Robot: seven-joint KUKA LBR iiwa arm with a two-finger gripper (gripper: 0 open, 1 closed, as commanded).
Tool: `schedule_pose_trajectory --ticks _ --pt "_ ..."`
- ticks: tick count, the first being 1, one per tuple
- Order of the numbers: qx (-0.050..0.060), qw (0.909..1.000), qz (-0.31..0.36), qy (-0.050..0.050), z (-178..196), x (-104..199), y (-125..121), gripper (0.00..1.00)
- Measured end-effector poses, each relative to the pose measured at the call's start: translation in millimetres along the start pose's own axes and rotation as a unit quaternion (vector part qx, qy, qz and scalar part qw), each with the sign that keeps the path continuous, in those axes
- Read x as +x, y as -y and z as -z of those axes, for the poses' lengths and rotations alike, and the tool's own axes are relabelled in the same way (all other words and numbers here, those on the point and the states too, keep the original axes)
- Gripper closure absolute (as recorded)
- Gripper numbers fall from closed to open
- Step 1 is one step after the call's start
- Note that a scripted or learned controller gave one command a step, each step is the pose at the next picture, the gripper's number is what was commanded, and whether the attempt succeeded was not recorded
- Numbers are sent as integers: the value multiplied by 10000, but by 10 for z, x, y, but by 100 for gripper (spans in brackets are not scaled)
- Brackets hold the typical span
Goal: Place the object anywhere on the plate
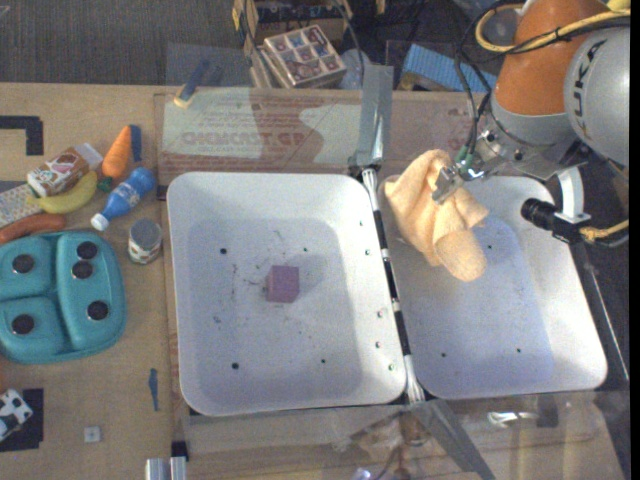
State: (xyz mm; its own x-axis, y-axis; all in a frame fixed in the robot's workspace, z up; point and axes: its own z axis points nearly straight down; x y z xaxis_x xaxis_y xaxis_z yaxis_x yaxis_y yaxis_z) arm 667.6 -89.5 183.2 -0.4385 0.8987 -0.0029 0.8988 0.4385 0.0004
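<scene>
Jaws of the gripper (447,182) are clamped on a pale yellow cloth (440,228), pinching its upper fold near the back left corner of the right bin (520,353). From that pinch the cloth hangs and drapes down onto the bin's floor, partly overlapping the rim between the two bins. A small purple block (283,283) sits near the middle of the left bin (200,358). A teal tray (60,293) rests on the bench (130,388) beside a small bottle (124,197).
</scene>
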Motion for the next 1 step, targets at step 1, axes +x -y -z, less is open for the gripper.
schedule_pose_trajectory --ticks 1 --pt "16 9995 327 -19 1 685 -130 100"
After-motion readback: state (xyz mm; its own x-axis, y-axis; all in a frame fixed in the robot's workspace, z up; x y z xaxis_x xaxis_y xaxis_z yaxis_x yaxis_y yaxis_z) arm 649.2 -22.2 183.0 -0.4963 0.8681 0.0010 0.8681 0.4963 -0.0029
